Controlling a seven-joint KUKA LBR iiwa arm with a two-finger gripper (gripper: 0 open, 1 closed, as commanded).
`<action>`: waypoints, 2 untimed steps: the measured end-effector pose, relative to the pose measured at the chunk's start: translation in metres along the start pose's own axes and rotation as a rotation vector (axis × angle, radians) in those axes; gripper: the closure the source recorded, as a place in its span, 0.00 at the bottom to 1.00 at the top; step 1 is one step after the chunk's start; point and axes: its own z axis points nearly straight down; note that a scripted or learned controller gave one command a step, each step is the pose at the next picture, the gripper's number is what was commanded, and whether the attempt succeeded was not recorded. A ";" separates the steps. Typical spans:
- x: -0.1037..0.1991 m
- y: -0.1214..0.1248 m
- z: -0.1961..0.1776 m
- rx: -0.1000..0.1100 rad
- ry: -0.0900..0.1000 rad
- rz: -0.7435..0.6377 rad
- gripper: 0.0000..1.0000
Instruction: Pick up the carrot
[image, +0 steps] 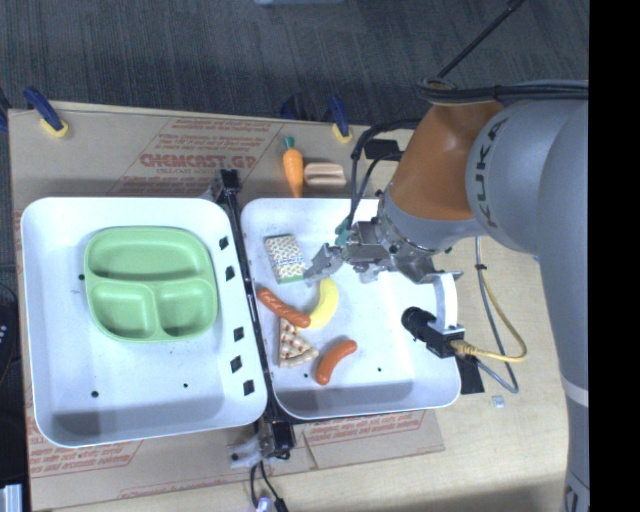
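So the carrot isn't in either bin, it's lying on the cardboard sheet on the table, just past the far rim of the right bin, orange body with a little green top pointing away. Right beside it is a small hot dog bun thing.

The arm comes in from the right and its hand sits low over the right bin, well apart from the carrot. Honestly can't tell if the hand is open or closed, it's too cluttered there. It's near a banana and a checkered packet.

Also in that bin: a sausage, a pizza slice and another sausage toward the near side.

The left bin has a green divided plate in it.
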 end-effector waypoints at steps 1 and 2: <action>-0.018 0.002 0.075 0.001 0.000 0.086 0.00; -0.078 -0.014 0.078 0.000 0.000 0.153 0.00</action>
